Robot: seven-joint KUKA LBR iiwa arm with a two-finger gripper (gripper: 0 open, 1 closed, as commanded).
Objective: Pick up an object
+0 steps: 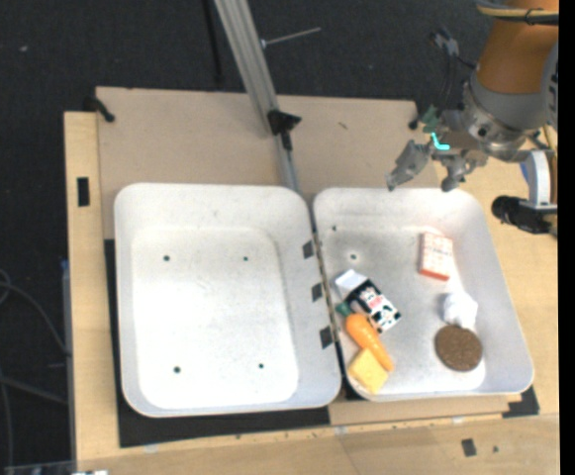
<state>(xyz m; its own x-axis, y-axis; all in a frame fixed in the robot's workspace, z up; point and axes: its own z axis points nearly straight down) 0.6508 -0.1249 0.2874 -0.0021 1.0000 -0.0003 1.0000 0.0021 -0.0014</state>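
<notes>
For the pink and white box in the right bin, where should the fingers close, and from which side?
Grip the pink and white box across its two long edges, coming straight down from above. It appears to lie flat on the right bin floor, apart from the other items, so both long sides look free. The gripper hovers open over the bin's far rim.

A pale wooden bench (218, 137) stands on dark carpeted floor (30, 38), bearing two shallow white plastic bins side by side. The left-hand bin (208, 295) sits on a black mat that shows along its left and lower edges. A slanted silver aluminium rail (250, 52) crosses the bench's far edge to a black clamp. Thin grey cables (10, 334) loop over the floor at left.
</notes>
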